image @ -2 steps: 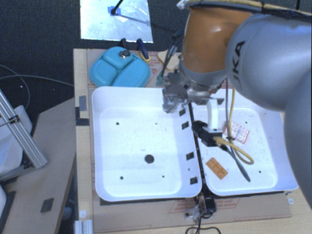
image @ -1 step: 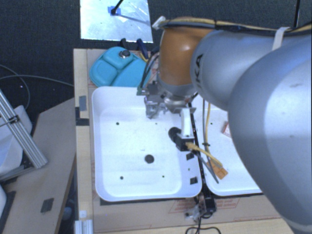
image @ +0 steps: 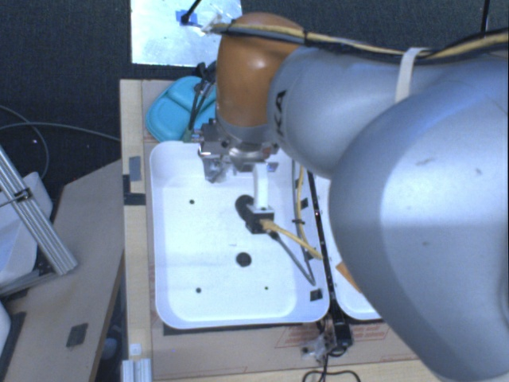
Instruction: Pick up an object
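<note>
Black round disc (image: 243, 259), small and matte, lies on the smooth white floor of the left bin (image: 171, 293), apart from my gripper (image: 215, 169), which hangs over the bin's far end. I cannot tell whether the gripper is spread or pressed together. Beyond the far rim sits a glossy, rounded blue piece (image: 171, 110).

Bin (image: 199, 237): white plastic, smooth, glossy. Desk (image: 137, 293): pale wood, matt. Arm (image: 413, 173): grey casing, smooth, satin sheen. Band (image: 250, 62): orange, smooth, glossy. Pincer (image: 216, 168): bare metal, dull sheen. Blue shell (image: 175, 110): smooth plastic. Sheet (image: 171, 22): silvery, foil-like, reflective. Rail (image: 36, 221): brushed aluminium.
</note>
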Available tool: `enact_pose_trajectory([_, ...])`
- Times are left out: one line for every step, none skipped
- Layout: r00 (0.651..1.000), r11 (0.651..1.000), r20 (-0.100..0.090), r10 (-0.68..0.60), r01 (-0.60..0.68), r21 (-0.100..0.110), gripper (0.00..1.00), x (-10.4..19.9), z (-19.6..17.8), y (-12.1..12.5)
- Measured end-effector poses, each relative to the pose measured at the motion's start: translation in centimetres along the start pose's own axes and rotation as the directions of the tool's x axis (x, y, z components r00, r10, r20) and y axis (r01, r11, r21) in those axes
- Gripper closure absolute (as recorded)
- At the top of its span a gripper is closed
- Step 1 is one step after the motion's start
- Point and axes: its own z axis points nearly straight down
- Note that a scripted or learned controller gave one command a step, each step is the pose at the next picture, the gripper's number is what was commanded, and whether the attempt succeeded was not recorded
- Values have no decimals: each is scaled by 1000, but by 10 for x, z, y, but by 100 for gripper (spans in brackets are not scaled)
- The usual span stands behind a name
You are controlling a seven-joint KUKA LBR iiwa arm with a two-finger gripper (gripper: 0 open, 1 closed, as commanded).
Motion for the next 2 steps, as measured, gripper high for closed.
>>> enact_pose_trajectory([1000, 1000, 6, 9, -9, 18, 100, -29, 94, -85])
enact_pose_trajectory([1000, 1000, -5, 3, -3, -18, 100, -12, -278, -70])
